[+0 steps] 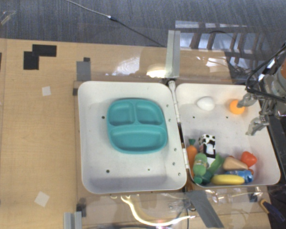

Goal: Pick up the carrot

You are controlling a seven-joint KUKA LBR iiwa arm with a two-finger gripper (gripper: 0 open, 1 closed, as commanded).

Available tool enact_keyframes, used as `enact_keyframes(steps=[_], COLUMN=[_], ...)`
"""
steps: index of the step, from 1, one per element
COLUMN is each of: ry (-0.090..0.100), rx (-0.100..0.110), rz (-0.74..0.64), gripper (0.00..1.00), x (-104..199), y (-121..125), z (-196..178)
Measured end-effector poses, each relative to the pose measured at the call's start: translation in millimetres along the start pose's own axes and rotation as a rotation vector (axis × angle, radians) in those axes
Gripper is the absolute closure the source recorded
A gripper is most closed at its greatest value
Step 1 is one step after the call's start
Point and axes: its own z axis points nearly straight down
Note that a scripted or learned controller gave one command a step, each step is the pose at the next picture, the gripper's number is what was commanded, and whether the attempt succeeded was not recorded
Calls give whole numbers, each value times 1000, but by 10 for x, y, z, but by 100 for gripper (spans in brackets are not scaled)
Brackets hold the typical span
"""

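The carrot (pixel 191 153) is a small orange piece at the left end of a pile of toy food, close to the right bin's left wall. My gripper (pixel 251 113) hangs over the right side of the right bin (pixel 219 92), well to the right of the carrot and farther back. It is open, with nothing between its fingers. One fingertip (pixel 247 99) is next to an orange ball (pixel 236 107).
The pile along the right bin's front holds a green piece (pixel 200 165), a yellow banana (pixel 227 179), a red-orange piece (pixel 248 158) and a black-and-white toy (pixel 208 142). A white egg (pixel 205 103) lies at the back. A teal divided plate (pixel 136 126) sits in the left bin (pixel 93 142).
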Motion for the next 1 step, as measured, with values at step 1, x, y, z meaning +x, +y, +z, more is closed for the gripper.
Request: enact_keyframes(steps=[1], ry=[-12], rx=[2], rz=[23], gripper=[0], x=[-427], y=[-39], z=[1126])
